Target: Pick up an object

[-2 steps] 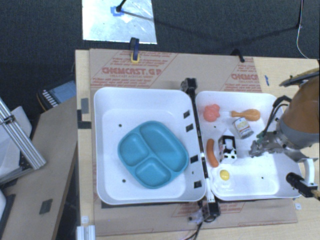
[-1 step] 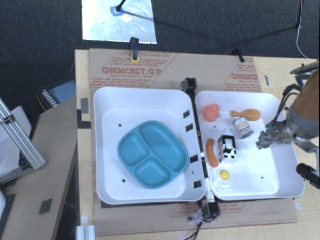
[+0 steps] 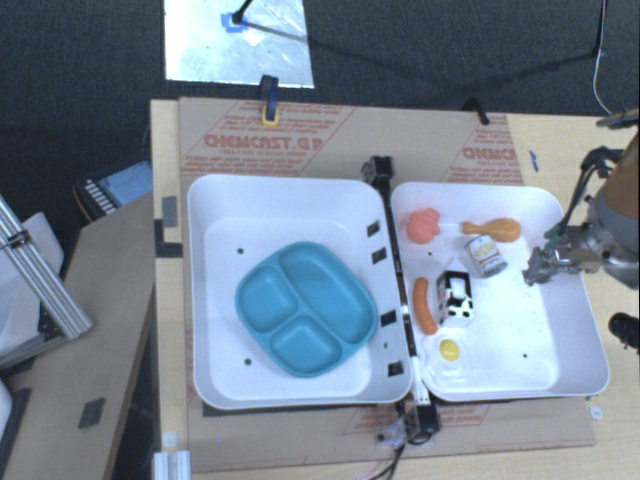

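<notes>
At the right edge of the right bin (image 3: 575, 353), the gripper (image 3: 540, 266) is seen low over the rim, reaching in from the right; whether anything is held cannot be told. Inside that bin, a pink lump (image 3: 423, 225) and an orange drumstick-shaped toy (image 3: 492, 230) are placed near the back. A small can (image 3: 487, 256) is set just in front of the drumstick. A black-and-white toy (image 3: 457, 299) is flanked by an orange sausage (image 3: 425, 305), and a yellow piece (image 3: 449, 349) is found nearer the front. A blue divided tray (image 3: 305, 308) is held by the left bin (image 3: 215, 268).
</notes>
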Controlling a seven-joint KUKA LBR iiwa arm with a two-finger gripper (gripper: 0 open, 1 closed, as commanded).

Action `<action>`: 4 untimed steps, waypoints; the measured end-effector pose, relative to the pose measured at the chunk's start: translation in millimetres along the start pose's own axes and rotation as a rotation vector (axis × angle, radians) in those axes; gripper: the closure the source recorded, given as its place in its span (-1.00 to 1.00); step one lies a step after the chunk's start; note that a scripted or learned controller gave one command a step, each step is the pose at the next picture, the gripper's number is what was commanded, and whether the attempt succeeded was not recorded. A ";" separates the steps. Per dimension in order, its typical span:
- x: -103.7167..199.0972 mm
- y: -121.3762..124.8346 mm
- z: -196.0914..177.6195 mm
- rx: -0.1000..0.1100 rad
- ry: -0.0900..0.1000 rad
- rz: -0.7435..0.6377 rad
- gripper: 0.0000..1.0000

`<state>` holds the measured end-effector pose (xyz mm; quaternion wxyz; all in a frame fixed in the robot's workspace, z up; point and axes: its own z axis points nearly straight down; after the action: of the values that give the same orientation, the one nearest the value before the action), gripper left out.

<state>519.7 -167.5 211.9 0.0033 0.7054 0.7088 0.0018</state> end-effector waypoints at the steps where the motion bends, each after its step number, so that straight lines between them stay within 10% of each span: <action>1: -0.4 2.0 -37.5 0.001 0.000 0.000 1.00; 4: 145.3 41.6 -19.5 0.005 0.004 -0.004 1.00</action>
<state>560.5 -22.0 231.4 0.0000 0.7038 0.7104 0.0012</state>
